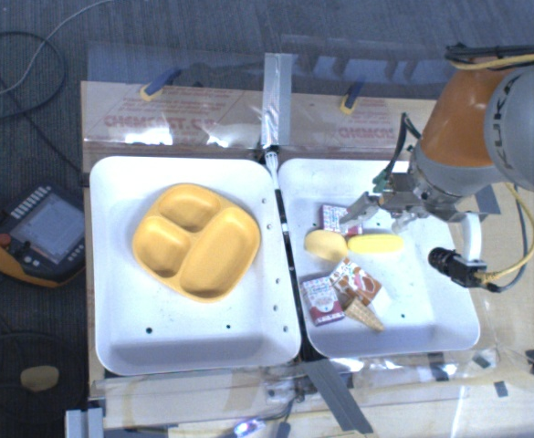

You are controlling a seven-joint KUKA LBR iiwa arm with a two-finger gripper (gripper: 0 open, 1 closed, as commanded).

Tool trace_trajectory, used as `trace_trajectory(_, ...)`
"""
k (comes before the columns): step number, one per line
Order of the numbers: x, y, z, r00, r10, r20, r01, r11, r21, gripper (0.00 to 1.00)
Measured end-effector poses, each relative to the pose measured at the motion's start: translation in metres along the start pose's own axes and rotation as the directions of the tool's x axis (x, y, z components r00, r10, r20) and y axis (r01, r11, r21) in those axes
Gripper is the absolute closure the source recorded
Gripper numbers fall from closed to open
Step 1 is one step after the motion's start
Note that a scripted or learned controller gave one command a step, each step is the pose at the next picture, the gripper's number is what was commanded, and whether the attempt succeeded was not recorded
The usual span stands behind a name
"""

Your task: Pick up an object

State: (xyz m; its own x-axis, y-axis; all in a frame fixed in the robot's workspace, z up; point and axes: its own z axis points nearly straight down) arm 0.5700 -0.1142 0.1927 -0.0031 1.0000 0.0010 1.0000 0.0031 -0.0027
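My gripper (384,213) hangs over the right bin (449,327), just behind a yellow bar-shaped object (374,243). Its fingers (359,209) are spread open with nothing between them. Left of the bar lies a rounded pale yellow object (324,243), touching it. A red and white packet (333,216) sits behind that, by the left finger. Nearer the front lie a red and white packet (319,298), a brown and red packet (356,284) and a small tan cone-shaped piece (366,316).
The left bin (120,336) holds a yellow three-compartment plate (196,239). A metal divider (277,89) runs behind the gap between the bins. The arm's black side fitting (454,265) with a cable hangs over the right bin's right part.
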Motion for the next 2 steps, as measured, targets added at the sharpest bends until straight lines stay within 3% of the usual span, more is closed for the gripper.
trace_trajectory(1,0.0078,0.0406,0.0993,0.999,-0.033,0.004,0.033,0.999,-0.001,0.0)
trace_trajectory(2,0.0092,0.0401,0.0911,0.999,-0.033,0.0,0.033,0.999,0.001,1.0)
